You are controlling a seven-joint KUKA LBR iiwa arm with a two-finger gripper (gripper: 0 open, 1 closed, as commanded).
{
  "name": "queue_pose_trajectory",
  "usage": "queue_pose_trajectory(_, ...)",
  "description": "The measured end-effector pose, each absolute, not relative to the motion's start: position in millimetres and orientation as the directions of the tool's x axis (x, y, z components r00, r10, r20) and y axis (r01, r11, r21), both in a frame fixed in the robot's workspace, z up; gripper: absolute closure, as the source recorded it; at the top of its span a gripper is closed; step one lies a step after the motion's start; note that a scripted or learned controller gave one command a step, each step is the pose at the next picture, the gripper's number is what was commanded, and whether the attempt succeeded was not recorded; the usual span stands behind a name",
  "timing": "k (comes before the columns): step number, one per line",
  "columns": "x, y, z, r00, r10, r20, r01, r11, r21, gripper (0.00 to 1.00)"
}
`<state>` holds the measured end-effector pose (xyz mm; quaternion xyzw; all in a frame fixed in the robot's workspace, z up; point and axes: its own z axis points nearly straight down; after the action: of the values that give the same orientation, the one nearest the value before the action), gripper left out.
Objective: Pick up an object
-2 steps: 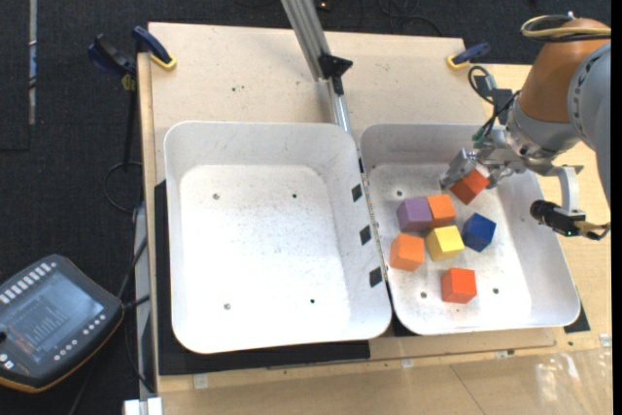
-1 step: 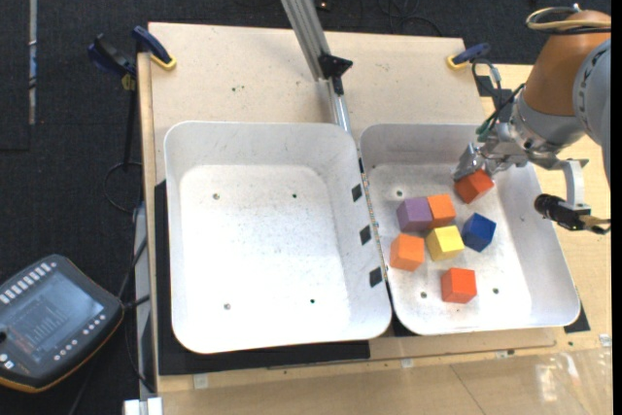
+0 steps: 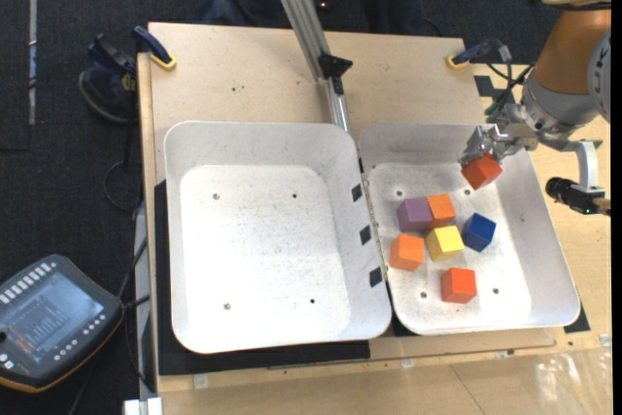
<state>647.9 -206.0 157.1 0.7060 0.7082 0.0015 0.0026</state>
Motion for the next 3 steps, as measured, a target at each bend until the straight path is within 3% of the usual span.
queue_pose_trajectory(1, 649.4, -206, 206, -0.003, 1.000, -0.002, 1.000, 0.003, 0.007, 1.00)
queue_pose_trajectory(3, 639.7, -104, 216, -0.008, 1.000, 0.002, 1.000, 0.008, 0.001, 1.00)
